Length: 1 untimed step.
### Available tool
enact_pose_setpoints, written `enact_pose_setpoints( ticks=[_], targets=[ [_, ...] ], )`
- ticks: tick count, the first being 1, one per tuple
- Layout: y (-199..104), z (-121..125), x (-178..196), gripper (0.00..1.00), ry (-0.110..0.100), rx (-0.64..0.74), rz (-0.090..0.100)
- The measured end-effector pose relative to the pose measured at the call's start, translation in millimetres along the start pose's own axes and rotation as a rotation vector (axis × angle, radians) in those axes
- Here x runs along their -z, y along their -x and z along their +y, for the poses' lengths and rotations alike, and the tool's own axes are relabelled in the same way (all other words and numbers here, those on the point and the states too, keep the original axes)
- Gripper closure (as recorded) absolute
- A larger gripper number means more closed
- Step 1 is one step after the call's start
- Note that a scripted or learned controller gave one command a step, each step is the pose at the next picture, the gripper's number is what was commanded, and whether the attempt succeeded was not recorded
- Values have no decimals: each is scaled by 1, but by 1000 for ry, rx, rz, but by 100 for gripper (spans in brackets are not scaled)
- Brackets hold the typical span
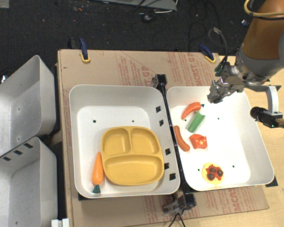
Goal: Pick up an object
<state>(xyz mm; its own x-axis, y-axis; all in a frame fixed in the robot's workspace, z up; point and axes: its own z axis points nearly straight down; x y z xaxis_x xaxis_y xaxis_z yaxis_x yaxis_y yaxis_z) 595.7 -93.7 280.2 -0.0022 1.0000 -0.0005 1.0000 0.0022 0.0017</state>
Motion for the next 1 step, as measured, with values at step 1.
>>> enact_pose_setpoints(
  ticks=[1],
  targets=[
    [-53, -19, -18, 100, -5, 4, 2]
  ],
)
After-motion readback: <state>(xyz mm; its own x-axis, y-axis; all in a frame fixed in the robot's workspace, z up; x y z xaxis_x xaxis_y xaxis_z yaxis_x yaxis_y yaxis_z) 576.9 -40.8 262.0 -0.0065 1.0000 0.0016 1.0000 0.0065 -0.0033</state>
